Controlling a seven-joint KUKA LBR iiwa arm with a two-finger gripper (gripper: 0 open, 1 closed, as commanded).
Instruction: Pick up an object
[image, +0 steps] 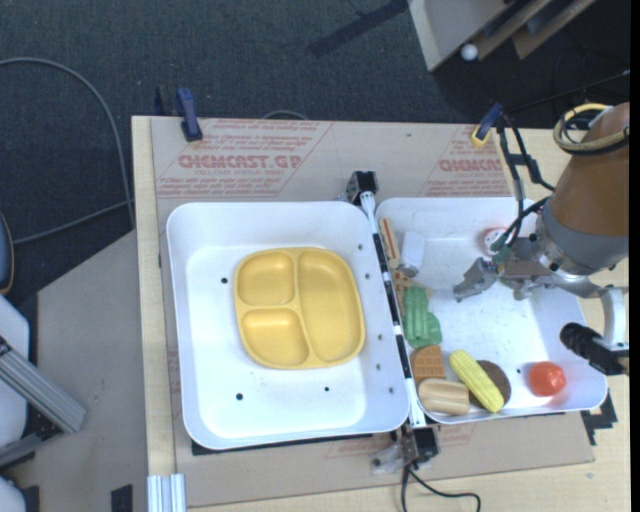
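Note:
The right bin (560, 310) holds several toy foods. A green piece (420, 318) lies by its left wall, with an orange-brown waffle piece (427, 362) and a tan bun (443, 397) below it. A yellow corn cob (477, 380) rests across a brown disc (500, 377). At the front right sits a red tomato (546, 378). My gripper (497, 284) hangs over the bare middle of this bin, open, its two grey fingers spread with nothing between them. It is right of the green piece and above the corn.
The left bin (200, 330) carries a yellow divided plate (298, 306). A white block (411, 250), a brown stick (388, 246) and a small red-and-white item (492, 240) lie at the right bin's back. The arm's orange band (595, 185) rises at the right.

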